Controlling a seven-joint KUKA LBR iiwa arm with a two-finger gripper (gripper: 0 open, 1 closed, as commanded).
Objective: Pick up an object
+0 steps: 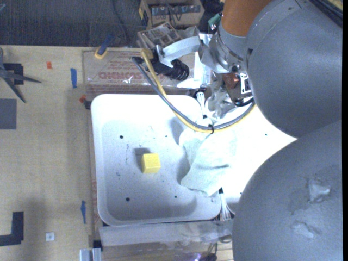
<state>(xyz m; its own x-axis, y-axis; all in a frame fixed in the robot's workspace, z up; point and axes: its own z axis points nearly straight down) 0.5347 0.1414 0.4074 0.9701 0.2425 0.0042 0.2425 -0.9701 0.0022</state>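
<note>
Camera view shows my hand (217, 109) over the bin's (109, 200) far right edge; whether it is clenched I cannot tell. A yellow cube (151, 162) sits mid-bin, a white cloth (209, 165) just right of it.

Small yellow block (151, 162), cube-like, resting flat on floor of white bin (109, 140) (near centre). Pale crumpled cloth (209, 165) lying just right, apart.
</note>
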